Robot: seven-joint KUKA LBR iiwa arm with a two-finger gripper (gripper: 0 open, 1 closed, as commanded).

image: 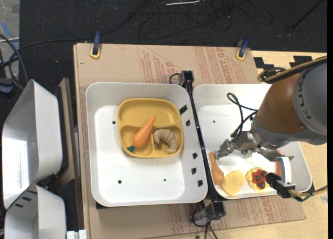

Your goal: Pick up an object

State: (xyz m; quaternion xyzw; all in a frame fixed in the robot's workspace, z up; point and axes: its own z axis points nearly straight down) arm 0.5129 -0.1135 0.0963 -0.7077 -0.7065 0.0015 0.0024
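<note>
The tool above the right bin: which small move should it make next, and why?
Probably a short move toward the bin's near-left corner, then down. The tool hangs over bare floor of the right bin, while the nearest item, the orange drumstick-shaped toy, lies just below it in the view, beside the pale yellow piece.

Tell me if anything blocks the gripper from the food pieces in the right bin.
Nothing visible does. The gripper sits inside the right bin, just above the drumstick-shaped piece, with bare bin floor between them. The pale yellow piece and pizza-like piece lie beside it, uncovered.
</note>
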